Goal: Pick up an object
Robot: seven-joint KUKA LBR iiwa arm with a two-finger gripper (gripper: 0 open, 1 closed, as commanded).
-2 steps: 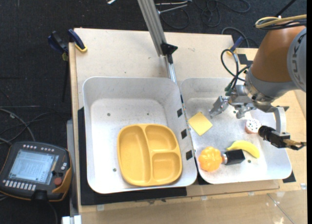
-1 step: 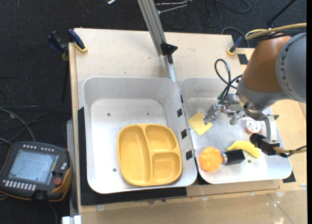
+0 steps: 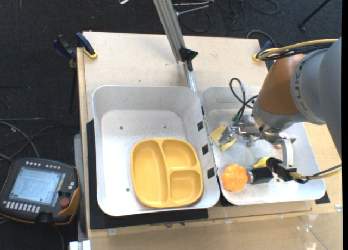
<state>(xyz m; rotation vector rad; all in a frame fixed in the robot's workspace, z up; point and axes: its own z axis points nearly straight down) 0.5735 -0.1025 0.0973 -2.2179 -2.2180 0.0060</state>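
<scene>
Gripper (image 3: 243, 131) hangs over right bin (image 3: 310, 151); spread or closed, can't make out. Yellow block (image 3: 223, 137) lies just beside it, orange ball (image 3: 235, 177) nearer the front. Best: center over 1 object, descend straight, close squarely.

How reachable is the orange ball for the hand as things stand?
Probably yes: the orange ball lies uncovered near the right bin's front rim, and the hand hangs above that same bin, close by.
</scene>
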